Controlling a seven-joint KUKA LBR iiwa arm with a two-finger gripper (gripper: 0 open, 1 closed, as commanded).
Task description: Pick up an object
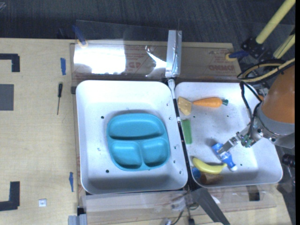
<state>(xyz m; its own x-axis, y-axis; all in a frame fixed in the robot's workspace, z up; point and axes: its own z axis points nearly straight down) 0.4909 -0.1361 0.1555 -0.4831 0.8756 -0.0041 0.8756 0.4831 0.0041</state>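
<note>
At the bottom of the frame, nearest the camera, the front rims of the two white bins sit side by side on the wooden bench (33, 125). In the right bin (267, 170), close to its front wall, a yellow banana (207, 166) lies on its side with a small orange-brown piece (197, 174) touching its left end. Just right of the banana a small blue and white object (224, 155) lies slanted on the bin floor; its shape is too small to name.

The hand (234, 143) is low over the right bin, right of centre, its tips just beside the upper end of the blue and white object. Whether its fingers are spread or pressed together cannot be told from here, and nothing is seen between them. Behind it the grey wrist leads to the orange band (283, 102) at the right edge of the frame.

The left bin (89, 102) holds a blue divided plate (137, 140), lying flat in its middle.

Further up the right bin, a green stick-shaped piece (187, 131) lies along the left wall. Above it a tan wedge (184, 106) touches the blunt end of an orange carrot (208, 102), which lies level near the back wall.

Beyond the bins a clear plastic sheet (122, 55) leans over brown cardboard.
</note>
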